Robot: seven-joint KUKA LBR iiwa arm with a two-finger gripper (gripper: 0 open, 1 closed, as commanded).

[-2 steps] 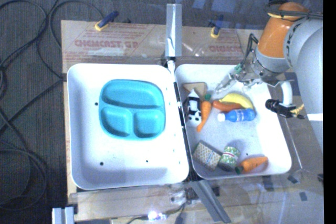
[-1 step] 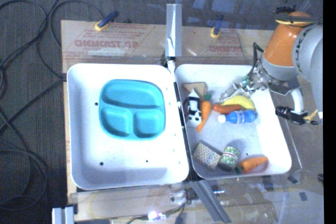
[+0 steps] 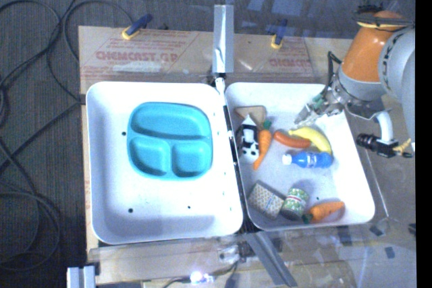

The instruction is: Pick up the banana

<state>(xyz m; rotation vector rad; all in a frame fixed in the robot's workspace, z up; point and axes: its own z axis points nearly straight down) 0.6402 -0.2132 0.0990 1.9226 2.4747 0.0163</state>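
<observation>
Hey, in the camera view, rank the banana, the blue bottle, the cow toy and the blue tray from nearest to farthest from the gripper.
1. banana, right bin, just below the gripper.
2. blue bottle, right bin, below the banana.
3. cow toy, right bin, at its left wall.
4. blue tray, in the left bin.

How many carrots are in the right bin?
2. One carrot stands slanted beside the cow toy near the bin's left wall. The other carrot lies at the front right corner. The orange thing touching the banana may be a third.
</observation>
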